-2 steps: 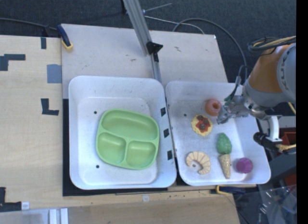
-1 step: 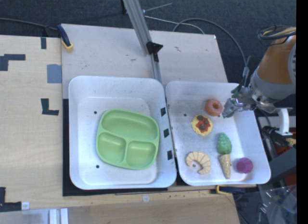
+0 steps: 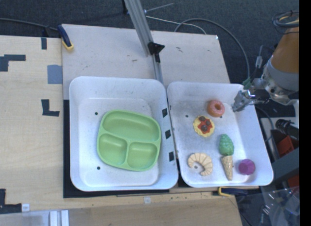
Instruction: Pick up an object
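Donut [image 3: 215,108] sits in the right bin [image 3: 252,137], upper middle, round, no long axis to speak of.

Left to right: tabletop [image 3: 29,137] pale wood with grey tape marks. Left bin [image 3: 82,123] carries a green tray [image 3: 129,140], three compartments, set slightly askew; wide bare floor along the bin's left and top edges. Right bin: croissant [image 3: 201,164] near the front edge, curve opening to the lower left. Tart [image 3: 204,126] just below the donut. Broccoli [image 3: 226,144] touching the cone [image 3: 228,167]; cone's long axis runs near vertical, tip toward the front rim. Purple ball [image 3: 246,166] just beside the cone, close to the right wall.

End effector [image 3: 241,101] hangs over the bin's upper right, just beside the donut, apart from it. Cannot tell its spread; nothing seen between.
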Robot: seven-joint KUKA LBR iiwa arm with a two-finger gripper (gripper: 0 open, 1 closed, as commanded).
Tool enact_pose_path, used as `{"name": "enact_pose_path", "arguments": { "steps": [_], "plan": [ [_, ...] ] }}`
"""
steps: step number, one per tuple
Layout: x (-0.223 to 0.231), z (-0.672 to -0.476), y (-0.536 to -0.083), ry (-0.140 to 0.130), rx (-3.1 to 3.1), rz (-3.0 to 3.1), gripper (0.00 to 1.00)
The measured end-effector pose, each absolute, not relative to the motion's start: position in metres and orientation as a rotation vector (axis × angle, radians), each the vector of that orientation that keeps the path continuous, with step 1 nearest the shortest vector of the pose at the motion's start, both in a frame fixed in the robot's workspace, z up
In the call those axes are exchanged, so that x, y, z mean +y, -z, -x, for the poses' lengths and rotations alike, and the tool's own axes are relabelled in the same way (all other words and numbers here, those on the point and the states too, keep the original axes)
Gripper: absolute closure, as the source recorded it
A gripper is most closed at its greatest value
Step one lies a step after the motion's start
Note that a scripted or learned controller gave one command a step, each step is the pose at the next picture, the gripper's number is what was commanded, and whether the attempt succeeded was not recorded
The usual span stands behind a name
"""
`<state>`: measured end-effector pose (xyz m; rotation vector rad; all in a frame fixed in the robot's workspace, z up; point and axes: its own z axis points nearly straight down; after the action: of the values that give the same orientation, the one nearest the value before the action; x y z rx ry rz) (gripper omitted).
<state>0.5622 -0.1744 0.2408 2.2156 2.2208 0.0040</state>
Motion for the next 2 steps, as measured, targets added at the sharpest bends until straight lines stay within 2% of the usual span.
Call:
{"name": "enact_pose_path", "arguments": {
  "steps": [1,2],
  "plan": [
    [-0.174,-0.563,-0.29,0.002,2.222,-2.22,1.0],
    [-0.126,-0.561,-0.29,0.0,2.228,-2.216,1.0]
  ]
}}
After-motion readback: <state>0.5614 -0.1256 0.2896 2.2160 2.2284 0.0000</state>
